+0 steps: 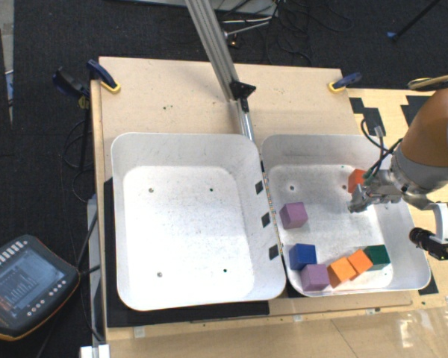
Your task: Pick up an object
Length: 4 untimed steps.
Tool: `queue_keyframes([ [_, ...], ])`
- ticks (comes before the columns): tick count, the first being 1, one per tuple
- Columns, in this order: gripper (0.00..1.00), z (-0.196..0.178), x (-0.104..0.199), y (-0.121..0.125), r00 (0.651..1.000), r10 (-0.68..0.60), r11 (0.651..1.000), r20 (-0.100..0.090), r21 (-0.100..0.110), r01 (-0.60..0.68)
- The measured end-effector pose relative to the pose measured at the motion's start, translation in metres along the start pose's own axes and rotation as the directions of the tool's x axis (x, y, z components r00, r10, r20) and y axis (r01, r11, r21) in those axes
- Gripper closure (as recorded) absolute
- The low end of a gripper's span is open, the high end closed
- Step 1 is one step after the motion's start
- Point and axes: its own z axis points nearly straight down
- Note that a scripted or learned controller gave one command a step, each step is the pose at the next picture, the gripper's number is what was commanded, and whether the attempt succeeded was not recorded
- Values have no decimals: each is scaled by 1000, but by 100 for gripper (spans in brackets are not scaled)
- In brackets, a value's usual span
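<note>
A: Hand (358, 202) sits low in the right bin (313, 149), near its far right wall. An orange-red block (356, 177) is right beside it, partly hidden. Whether the block is between the fingers, or how the fingers stand, cannot be told from this angle.

B: Risk?

A: Likely a miss or a corner pinch. The block is close to the wall, so a finger could catch the rim or push the block into it.

B: Room elsewhere?

A: More. A purple block (293, 215) stands alone mid-bin. Blue (302, 256), purple (315, 277), orange (343, 268) and green (376, 257) blocks crowd the near edge, touching or nearly so. Left bin (119, 222) is open floor.
</note>
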Motion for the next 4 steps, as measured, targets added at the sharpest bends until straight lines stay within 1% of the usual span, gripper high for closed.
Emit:
queue_keyframes([
  [1, 100, -49, -9, 6, 1000, -2, 1000, 2, -3, 2],
  [2, 100, -91, -9, 8, 1000, -3, 1000, 2, -3, 3],
  [3, 100, -103, 39, 23, 1000, -9, 1000, -2, -1, 9],
  [4, 100, -115, 94, 33, 1000, -9, 1000, -3, 0, 9],
])
